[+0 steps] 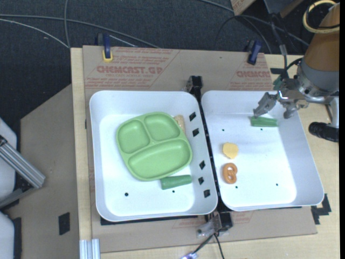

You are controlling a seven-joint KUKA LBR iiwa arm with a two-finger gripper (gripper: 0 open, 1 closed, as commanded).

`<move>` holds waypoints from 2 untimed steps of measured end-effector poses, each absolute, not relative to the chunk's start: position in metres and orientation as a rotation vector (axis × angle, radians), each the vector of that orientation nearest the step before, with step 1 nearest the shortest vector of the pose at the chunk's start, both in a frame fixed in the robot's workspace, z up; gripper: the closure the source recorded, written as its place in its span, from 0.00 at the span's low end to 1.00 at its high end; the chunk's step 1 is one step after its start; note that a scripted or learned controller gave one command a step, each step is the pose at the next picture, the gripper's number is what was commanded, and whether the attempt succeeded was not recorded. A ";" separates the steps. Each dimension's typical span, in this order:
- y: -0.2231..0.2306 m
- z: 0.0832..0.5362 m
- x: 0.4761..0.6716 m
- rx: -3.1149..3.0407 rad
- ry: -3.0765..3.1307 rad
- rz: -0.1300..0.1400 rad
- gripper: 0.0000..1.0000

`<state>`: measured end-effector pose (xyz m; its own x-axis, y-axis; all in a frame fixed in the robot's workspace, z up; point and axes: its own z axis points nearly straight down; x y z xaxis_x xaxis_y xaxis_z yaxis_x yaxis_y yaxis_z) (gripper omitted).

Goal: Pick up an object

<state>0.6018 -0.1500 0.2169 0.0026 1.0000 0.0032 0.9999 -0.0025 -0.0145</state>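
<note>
Left bin (pixel 102 144): green divided plate (pixel 154 145) mid-frame, green stick (pixel 176 181) just below it. Right bin (pixel 302 166): yellow piece (pixel 230 150) and orange pretzel (pixel 230 173) near its left wall. Green block (pixel 263 122) upper right, just below the gripper (pixel 277 106), whose fingers are spread wide with nothing between them.

Red print reading "CHEMCAST GP" stands on the brown board (pixel 135 63) beneath both bins, repeated at right.

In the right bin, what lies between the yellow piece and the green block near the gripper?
Nothing: in the camera view, only bare white bin floor separates the yellow piece from the green block.
</note>
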 end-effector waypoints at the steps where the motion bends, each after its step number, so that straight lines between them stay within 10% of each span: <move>1: -0.150 0.225 0.605 -2.220 -2.221 0.000 0.00; 2: -0.156 0.167 0.598 -2.219 -2.216 0.005 0.00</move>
